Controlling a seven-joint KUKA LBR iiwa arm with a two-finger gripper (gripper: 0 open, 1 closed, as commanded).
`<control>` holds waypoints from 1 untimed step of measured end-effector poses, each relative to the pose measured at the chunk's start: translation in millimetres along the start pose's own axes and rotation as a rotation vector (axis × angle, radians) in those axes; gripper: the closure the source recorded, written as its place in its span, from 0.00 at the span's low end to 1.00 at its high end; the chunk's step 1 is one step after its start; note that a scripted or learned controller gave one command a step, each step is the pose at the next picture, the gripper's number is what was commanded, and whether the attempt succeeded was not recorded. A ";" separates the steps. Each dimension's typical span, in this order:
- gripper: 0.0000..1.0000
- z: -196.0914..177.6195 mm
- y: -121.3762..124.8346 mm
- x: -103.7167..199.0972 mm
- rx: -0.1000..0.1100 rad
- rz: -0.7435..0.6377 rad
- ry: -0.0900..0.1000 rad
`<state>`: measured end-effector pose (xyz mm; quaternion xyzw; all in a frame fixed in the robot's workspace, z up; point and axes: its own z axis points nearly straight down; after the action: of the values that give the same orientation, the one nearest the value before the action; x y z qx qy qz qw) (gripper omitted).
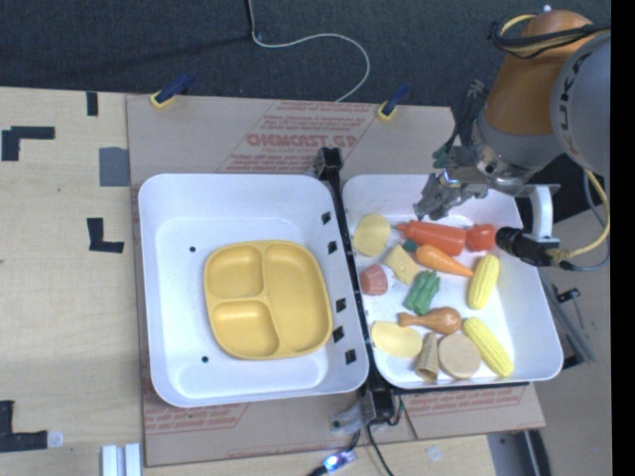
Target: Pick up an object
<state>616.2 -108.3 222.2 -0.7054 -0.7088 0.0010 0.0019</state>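
The right bin holds several toy foods: a yellow round fruit, a red sausage, an orange carrot, a green pepper, two corn cobs, a chicken leg, a pink piece and a cheese-like wedge. My gripper hangs over the bin's back edge, just above the sausage's left end. I see nothing between its fingers.
The left bin bears a yellow divided plate. The arm comes in from the upper right, with cables and a black part over the right bin's right rim. Cardboard lies under both bins.
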 end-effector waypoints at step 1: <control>1.00 -10.4 -20.1 53.7 -0.001 -0.002 0.001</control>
<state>595.9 -54.6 232.7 -0.7048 -0.7094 0.0001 0.0017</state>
